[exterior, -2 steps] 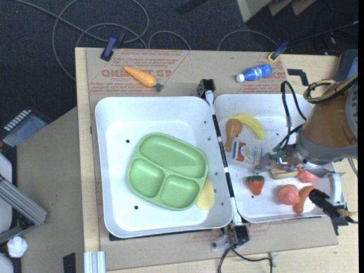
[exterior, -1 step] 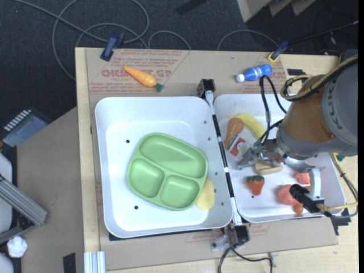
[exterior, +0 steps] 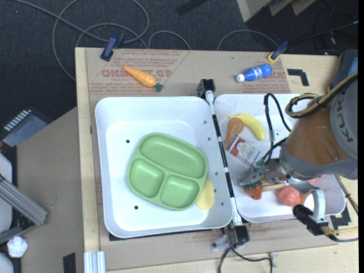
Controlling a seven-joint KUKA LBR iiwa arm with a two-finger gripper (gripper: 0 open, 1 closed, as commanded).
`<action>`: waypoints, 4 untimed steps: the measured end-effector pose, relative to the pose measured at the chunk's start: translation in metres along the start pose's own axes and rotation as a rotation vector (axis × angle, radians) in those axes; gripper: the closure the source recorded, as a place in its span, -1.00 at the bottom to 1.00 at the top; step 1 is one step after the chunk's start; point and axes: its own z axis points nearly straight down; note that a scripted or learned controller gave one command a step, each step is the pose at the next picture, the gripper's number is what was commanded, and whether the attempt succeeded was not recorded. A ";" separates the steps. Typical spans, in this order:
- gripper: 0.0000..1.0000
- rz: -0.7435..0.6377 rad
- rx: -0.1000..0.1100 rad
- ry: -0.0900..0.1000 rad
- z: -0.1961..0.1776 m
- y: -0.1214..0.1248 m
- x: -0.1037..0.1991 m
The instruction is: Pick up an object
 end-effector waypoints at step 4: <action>-1.00 0.000 0.002 0.001 0.001 0.071 0.003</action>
